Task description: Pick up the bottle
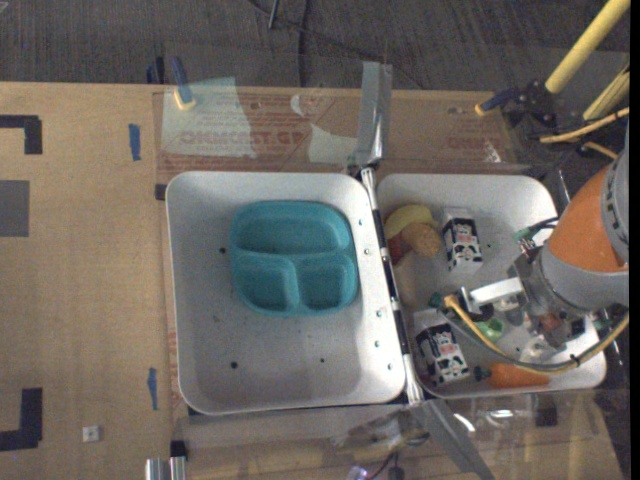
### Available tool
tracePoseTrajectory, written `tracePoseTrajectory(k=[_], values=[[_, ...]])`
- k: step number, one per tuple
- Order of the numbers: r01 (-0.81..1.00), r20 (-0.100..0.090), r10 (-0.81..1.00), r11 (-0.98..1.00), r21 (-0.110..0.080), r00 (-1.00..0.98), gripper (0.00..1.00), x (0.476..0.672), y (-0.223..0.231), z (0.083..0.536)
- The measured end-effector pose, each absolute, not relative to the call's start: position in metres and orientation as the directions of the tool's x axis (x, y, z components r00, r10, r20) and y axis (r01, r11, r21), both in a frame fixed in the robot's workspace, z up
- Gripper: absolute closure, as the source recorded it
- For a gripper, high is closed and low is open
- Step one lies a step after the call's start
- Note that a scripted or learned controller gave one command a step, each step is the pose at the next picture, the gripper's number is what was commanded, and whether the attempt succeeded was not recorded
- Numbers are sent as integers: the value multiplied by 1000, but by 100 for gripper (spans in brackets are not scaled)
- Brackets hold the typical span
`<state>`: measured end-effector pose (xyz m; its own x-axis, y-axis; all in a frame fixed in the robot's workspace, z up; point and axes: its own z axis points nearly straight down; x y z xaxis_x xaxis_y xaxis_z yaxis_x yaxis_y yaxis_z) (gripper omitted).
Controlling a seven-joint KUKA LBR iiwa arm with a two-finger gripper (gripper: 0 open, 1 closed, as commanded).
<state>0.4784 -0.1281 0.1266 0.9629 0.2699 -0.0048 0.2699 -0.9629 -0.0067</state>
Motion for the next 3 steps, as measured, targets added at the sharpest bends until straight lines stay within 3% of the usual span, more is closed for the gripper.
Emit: tracePoseTrajectory(k=[1, 2, 3], values=[[269, -7, 269, -963, -8, 963, 100, 478, -128, 135], [270, -9, 270, -963, -9, 963, 100, 478, -128, 144], [270, -9, 270, -963, -9, 963, 0, 478, -128, 144]])
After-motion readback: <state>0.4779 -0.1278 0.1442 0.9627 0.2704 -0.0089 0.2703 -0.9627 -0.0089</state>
